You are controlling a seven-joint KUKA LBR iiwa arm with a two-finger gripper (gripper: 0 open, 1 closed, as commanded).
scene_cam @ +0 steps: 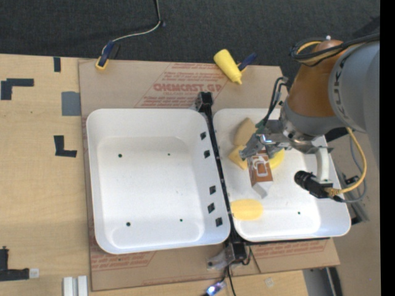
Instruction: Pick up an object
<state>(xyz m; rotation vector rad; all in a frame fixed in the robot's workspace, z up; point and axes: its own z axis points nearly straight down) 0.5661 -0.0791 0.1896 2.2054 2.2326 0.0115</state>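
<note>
The arm (327, 97) reaches in over the right bin (321, 224), its tool (259, 150) low among a yellow banana-like piece (237, 159), a tan block (245, 129) and a brown card (261, 169). I cannot tell how the tool is set. A yellow lemon-like lump (247, 209) lies apart near the front wall, beside the left bin (99, 165).
</note>
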